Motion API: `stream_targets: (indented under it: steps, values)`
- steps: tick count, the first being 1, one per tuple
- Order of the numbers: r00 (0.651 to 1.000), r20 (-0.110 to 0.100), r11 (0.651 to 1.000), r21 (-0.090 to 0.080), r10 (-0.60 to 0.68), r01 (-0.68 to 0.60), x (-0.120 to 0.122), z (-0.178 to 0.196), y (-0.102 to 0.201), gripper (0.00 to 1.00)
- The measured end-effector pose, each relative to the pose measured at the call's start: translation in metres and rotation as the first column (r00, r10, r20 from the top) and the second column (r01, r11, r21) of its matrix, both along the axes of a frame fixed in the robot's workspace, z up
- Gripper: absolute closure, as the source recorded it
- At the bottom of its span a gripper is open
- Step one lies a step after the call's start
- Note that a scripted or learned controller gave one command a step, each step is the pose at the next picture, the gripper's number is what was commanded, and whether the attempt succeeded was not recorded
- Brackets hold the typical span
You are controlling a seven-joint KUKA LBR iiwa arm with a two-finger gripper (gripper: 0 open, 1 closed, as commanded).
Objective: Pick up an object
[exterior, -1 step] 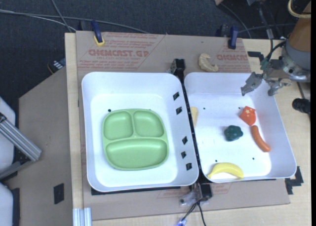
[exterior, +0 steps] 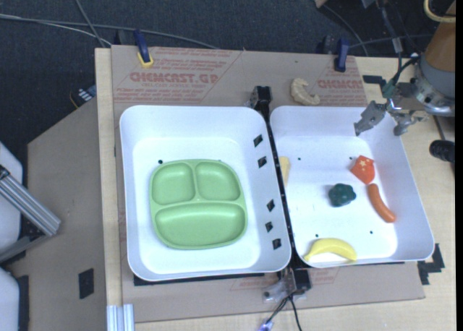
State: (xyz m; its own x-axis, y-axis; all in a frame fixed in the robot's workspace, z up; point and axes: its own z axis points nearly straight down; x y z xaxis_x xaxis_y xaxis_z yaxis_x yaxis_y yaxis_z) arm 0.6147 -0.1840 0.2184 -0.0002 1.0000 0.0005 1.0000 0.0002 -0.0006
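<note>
My claw (exterior: pixel 383 118) above the right bin's (exterior: pixel 416 199) far right corner

My fingers are spread wide, gripping nothing; below, toward the right edge, lie a red pepper (exterior: pixel 363 169), an orange carrot (exterior: pixel 381 203), dark green broccoli (exterior: pixel 342 194); a yellow banana (exterior: pixel 331 250) hugs the near edge.

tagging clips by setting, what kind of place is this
Probably a robotics lab test bench, not a home. Two white bins sit on cardboard held by clamps, with loose cables on the dark floor and toy food such as a banana.
</note>
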Motion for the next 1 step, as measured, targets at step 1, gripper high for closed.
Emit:
stream_targets:
  steps: [1]
  values:
    - [1.0, -0.006, 1.0, 0.002, 0.001, -0.001, -0.0008, -0.0588, 0.0091, 0.0]
